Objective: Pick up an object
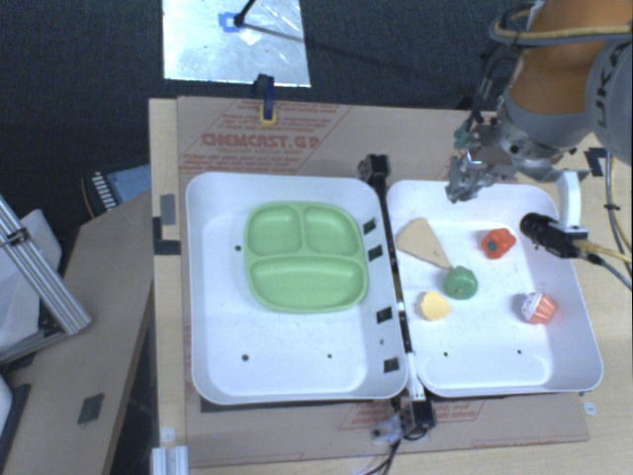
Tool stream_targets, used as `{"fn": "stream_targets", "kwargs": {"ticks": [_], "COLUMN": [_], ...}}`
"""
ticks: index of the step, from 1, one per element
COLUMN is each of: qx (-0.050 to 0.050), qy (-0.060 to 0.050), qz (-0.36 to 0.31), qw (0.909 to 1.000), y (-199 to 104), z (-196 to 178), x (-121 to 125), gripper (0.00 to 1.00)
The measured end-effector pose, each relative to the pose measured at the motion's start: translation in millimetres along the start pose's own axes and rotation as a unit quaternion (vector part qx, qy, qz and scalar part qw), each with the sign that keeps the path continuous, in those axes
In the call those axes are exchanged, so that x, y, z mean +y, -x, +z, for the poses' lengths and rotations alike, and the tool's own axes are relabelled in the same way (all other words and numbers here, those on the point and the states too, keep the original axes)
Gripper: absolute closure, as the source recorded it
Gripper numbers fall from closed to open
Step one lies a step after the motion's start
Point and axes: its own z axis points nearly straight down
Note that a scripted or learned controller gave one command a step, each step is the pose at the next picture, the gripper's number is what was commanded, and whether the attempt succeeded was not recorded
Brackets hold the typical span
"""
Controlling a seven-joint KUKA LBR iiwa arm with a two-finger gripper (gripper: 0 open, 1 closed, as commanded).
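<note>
Tan and flat, the wedge of toy cheese (423, 242) lies just below my tool (461, 188), whose finger state I cannot tell, and looks light, stiff and slippery, so I'd pinch it across its two long edges.

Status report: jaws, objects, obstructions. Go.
Gripper above right bin's far edge, holding nothing. Nearest: tan wedge. Green plate in left bin. Path clear.

We see the gripper (461, 190) above the right bin (569, 364), and a green plate (303, 255) in the left bin (213, 344).
</note>
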Motion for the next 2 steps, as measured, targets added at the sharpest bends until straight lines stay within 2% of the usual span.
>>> {"fn": "stream_targets", "kwargs": {"ticks": [1, 2], "qx": [0.0, 0.0], "qy": [0.0, -0.001], "qz": [-0.001, -0.001], "qw": [1.0, 1.0], "y": [-54, -104], "z": [3, 25], "x": [-8, -28], "gripper": [1.0, 1.0]}}
